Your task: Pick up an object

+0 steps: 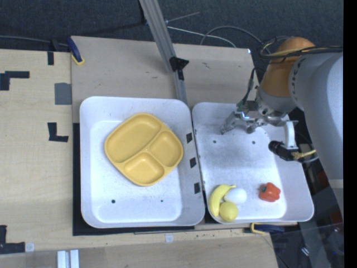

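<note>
You have the gripper (pixel 241 121) hanging over the far part of the right bin (pixel 251 149), with the grey arm (pixel 318 94) and its orange band (pixel 281 66) reaching in from the right. Its two fingers are spread apart and nothing sits between them.

Take the right bin as your landmark. In its near left corner lie a banana (pixel 218 197), a white egg (pixel 236 196) and a lemon (pixel 228 210), all three touching one another. A red pepper (pixel 269 192) sits near the bin's near right side, apart from that cluster. All four lie well apart from the gripper, toward the bin's near edge.

Just left of the right bin stands the left bin (pixel 95 149), which holds a yellow tray (pixel 144 148) with three compartments, set at a tilt to the walls.
</note>
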`<state>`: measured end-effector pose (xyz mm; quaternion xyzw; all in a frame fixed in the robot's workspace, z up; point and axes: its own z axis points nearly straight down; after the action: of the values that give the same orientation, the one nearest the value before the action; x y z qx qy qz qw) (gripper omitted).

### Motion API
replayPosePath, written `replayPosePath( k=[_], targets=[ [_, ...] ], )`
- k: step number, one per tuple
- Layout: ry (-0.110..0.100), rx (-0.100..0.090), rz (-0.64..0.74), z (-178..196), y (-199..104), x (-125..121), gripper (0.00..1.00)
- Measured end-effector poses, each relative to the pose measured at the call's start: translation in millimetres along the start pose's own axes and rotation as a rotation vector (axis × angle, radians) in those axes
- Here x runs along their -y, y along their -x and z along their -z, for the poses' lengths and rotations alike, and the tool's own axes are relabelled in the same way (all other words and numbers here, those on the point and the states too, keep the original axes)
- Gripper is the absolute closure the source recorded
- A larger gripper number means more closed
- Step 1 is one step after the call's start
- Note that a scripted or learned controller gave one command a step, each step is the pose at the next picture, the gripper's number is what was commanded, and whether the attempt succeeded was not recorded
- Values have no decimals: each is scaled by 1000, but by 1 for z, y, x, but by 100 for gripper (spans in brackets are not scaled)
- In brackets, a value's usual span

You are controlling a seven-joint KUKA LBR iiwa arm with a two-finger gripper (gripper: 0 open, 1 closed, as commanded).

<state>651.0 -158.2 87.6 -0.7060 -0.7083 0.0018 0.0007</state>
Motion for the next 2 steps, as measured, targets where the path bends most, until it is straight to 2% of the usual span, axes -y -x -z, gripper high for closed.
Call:
replayPosePath(
  k=[1,2],
  targets=[
    [0,0,1,11,-1,0,100],
    [7,-1,-1,54,-4,0,100]
  ],
)
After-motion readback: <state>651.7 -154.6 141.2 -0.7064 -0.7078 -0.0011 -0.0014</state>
